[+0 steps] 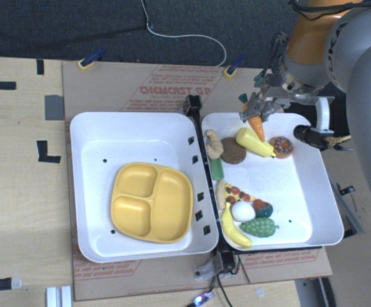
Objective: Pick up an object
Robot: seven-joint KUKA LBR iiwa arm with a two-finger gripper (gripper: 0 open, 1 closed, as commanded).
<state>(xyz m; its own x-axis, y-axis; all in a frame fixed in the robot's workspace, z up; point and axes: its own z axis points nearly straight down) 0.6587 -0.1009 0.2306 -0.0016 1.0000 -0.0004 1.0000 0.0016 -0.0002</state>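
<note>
Toy food piled in the right bin, tool up at its far rim with a carrot

Nearest the camera in the right bin (313,229) there's a banana (232,228), a green grape bunch (258,227), a white egg (242,211) and a pizza slice (236,192) all jammed together and touching. Further back: a green stick (217,169) along the divider, a brown cookie (233,151), a tan peanut-looking thing (214,144), a yellow corn cob (254,142) and a donut (281,146). Left bin (89,171) holds a yellow divided tray (151,201). At the far rim the tool (258,112) looks clamped on the top of the orange carrot (256,126), whose tip points down, just beside the corn. Both bins sit on cardboard on the desk (13,171).
</note>
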